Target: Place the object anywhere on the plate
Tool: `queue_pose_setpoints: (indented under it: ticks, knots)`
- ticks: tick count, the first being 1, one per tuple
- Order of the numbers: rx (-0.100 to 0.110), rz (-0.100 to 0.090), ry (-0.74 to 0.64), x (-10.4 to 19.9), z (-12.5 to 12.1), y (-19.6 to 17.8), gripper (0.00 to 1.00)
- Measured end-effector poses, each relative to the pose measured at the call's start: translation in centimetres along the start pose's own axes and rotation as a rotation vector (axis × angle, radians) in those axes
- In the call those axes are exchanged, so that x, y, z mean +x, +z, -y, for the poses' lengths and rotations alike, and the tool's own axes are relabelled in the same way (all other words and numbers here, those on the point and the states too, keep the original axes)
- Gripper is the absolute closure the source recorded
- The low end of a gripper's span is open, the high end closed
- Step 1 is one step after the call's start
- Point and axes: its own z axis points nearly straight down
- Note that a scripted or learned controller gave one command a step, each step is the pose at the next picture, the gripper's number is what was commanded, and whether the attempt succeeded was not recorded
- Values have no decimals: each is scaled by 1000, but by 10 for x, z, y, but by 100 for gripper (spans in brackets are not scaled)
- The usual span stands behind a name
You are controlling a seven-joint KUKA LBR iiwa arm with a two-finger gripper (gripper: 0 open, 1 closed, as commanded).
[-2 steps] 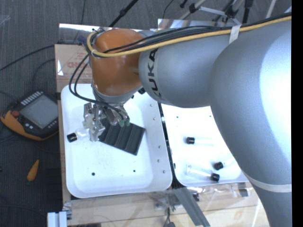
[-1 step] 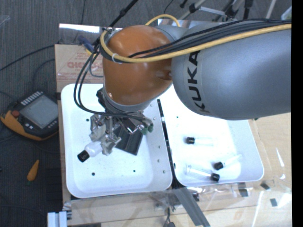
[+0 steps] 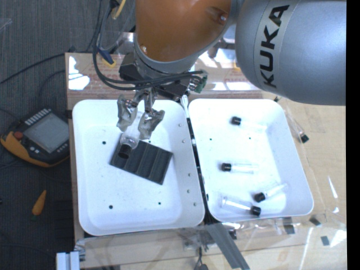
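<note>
Looking down on the bench, I see two shallow white plastic bins side by side. The left bin carries a dark ribbed rectangular plate, lying at a slant near its middle. A small clear vial with a black cap sits at the plate's upper left corner, right beneath my claw. The right bin holds four more clear black-capped vials, scattered well apart, two of them near its lower edge. My two-finger metal claw hangs over the left bin, fingers pointing down and narrowly parted just above that vial; I cannot tell whether they touch it. My grey arm reads "KUKA" in black letters.
</note>
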Motion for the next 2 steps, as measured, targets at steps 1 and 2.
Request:
queue_pose_setpoints:
  ticks: [1, 2]
  knots:
    - [0, -2, 276, 7, -19, 50, 100]
    - [-1, -4, 20, 22, -50, 110, 100]
